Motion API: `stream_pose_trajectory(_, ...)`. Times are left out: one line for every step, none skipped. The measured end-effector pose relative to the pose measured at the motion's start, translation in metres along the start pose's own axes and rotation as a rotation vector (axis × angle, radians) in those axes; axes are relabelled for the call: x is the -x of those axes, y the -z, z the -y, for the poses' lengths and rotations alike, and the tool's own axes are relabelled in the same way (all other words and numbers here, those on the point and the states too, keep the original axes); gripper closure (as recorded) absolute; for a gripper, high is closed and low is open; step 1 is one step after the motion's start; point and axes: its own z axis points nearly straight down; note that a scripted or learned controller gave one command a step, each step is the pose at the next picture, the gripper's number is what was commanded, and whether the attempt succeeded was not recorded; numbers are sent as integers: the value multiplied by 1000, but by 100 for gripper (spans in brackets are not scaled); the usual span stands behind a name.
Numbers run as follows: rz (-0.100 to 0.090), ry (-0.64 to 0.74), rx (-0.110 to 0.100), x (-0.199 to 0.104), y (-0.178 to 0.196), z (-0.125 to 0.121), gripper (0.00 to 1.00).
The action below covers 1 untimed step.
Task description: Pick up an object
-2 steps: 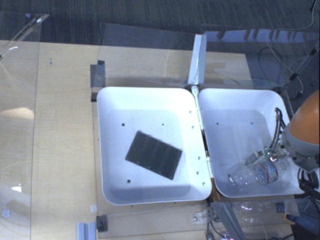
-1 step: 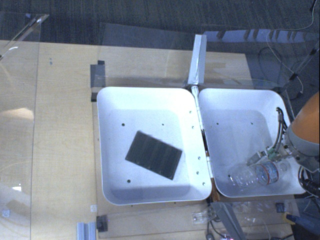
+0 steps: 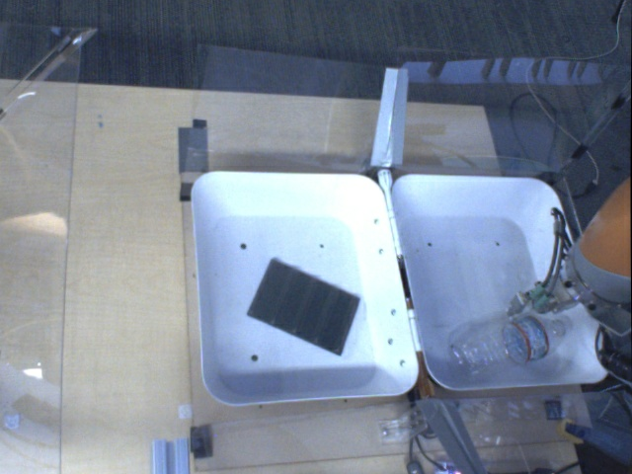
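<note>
A light wood bench (image 3: 109, 294) is set against dark carpet (image 3: 247, 8). A dark ribbed pad (image 3: 303, 305) is seen lying flat in the left bin (image 3: 212, 265). In the right bin (image 3: 474, 200), at about 5 o'clock, a clear plastic bottle (image 3: 494, 343) is laid on its side, with the gripper (image 3: 538, 299) touching its cap end; jaw state can't be told tbh.

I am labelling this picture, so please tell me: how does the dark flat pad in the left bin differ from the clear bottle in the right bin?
The dark flat pad is opaque, near black and rectangular; the clear bottle is see-through and rounded. The pad lies alone mid-bin, while the bottle lies by the gripper near its bin's front right corner. Each rests on a white bin floor.
</note>
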Motion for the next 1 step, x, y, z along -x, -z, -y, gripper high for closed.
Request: stream_pose_trajectory(0,0,0,0,0,0,0)
